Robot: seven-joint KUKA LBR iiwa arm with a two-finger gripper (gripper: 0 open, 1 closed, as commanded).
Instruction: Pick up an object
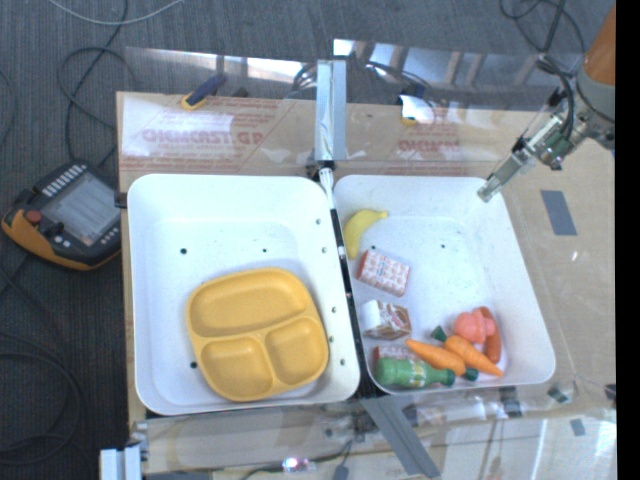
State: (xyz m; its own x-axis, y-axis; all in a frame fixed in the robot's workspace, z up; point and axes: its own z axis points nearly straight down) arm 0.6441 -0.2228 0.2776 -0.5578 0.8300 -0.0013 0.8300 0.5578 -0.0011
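- The gripper (490, 190) is seen over the right bin's (520, 268) far right corner, slanted down-left; whether its fingers are apart cannot be told; nothing is seen held.
- In that bin are laid: a banana (360, 228) by the left wall, long axis up-right; a carrot (452, 356) near the front, long axis slanting down-right; a green bottle (412, 373) lying left-right.
- A yellow tray (258, 332) is set in the left bin (160, 268).

Bright, even light; glare perhaps on bench rear.

Red mirrored lettering on clear panel (200, 133) behind bins; illegible
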